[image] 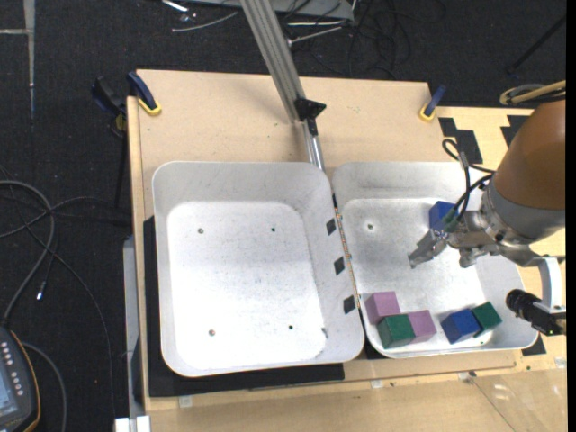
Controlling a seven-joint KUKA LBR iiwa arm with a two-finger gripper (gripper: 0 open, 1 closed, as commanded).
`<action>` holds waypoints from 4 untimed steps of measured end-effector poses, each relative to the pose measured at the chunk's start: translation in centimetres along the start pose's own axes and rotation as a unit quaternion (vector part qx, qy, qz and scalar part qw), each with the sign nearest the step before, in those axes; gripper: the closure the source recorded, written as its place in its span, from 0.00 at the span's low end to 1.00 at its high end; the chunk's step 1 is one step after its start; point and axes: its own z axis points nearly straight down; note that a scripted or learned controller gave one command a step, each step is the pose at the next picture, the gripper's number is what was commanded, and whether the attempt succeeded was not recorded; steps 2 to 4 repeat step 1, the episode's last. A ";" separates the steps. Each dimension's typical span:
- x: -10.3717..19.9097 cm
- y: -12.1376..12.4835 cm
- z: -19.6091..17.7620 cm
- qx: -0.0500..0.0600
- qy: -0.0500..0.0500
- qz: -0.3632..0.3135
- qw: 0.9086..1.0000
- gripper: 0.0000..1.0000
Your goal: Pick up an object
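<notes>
desk (234,115): two white bins | pincer (430,248): over right bin (396,196), grip state unclear | blue block (441,214): likely light, rigid; grasp flat sides

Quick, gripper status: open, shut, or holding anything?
Gripper: over the right bin, by a blue block; open or shut cannot be told.

Grey arm with orange band (538,147) seen reaching in from the right, wrist bent downward and leftward, gripper (443,247) angled left, metal fingers (425,253) seen slightly parted, nothing seen held between the jaws
</notes>
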 end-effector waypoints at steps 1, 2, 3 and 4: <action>-5.4 6.0 -8.2 -0.005 -0.003 -0.001 1.000 0.00; -5.4 6.0 -8.2 -0.005 -0.003 -0.001 1.000 0.00; -5.4 6.0 -8.2 -0.005 -0.003 -0.001 1.000 0.00; -5.4 6.0 -8.2 -0.005 -0.003 -0.001 1.000 0.00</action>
